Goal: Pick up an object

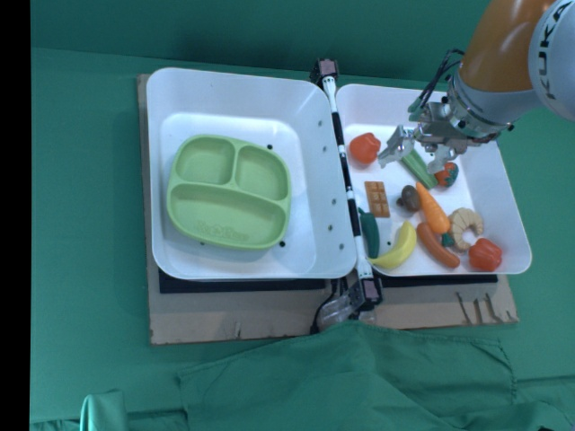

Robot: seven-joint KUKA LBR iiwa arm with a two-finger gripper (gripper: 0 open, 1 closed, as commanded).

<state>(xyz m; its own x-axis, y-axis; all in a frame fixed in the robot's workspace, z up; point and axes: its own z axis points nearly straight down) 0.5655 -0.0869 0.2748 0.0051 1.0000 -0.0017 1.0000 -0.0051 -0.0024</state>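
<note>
Cloth [81,196], green, covers the bench out to the left edge, and a rumpled fold of it lies along the bottom. On it sits a brown board [234,317] whose bare margin shows below both bins. The left bin [171,92] holds a light green divided plate [230,189], three compartments, lying flat near the bin's left wall; a wide strip of white floor runs along the plate's right side and along the bin's far edge. A black and white striped bar [343,164] runs between the two bins, from the far edge to the near one.

The right bin [508,200] is crowded with toy food. A red tomato [364,147] lies near the bar, an orange waffle block [377,198] below it, a banana [398,247] near the bin's front edge. Further right come a carrot [431,208], a sausage [437,246], a croissant [465,224] and a red pepper [485,254] in the near right corner. White floor stays free along this bin's far edge and right wall.

The gripper [420,155] hangs over the bin's middle, fingers spread wide, with a green vegetable [418,167] lying between them; whether they grip it cannot be told.
</note>
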